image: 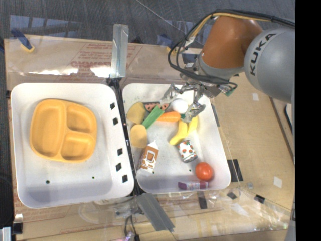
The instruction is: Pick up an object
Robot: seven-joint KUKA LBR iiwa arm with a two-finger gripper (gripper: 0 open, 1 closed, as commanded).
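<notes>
A yellow divided plate [63, 129] lies alone in the left bin [20, 185], far to the left of the claw [186, 103], its three compartments facing up. The right bin [220, 154] holds the clutter. At its left side, below-left of the claw, sit a tan potato [136, 112] and a yellow lemon-like fruit [139, 134], with a small orange-and-white carton [149, 158] lying lower still. Closer in, just left of the claw, a green pepper-like piece [153, 117] lies at a slant beside an orange carrot [169, 117], which runs in under the claw. The claw hangs over the bin's upper middle, its metal fingers [194, 108] close about a white egg-shaped ball [179, 105]; whether they actually grip it cannot be told from this angle. The ball is plain, smooth and glossy white. Directly below the claw lie a yellow banana [179, 132] and a small printed can [187, 151] on its side. Below and slightly right of it rest a red tomato [203, 171] and, against the near wall, a purple tube [193, 185]. The grey arm [268, 64] with its orange band [228, 41] enters from the right. Both bins rest on a bench [251, 134] covered in clear plastic sheeting, with dark grey carpet [75, 4] beyond.
</notes>
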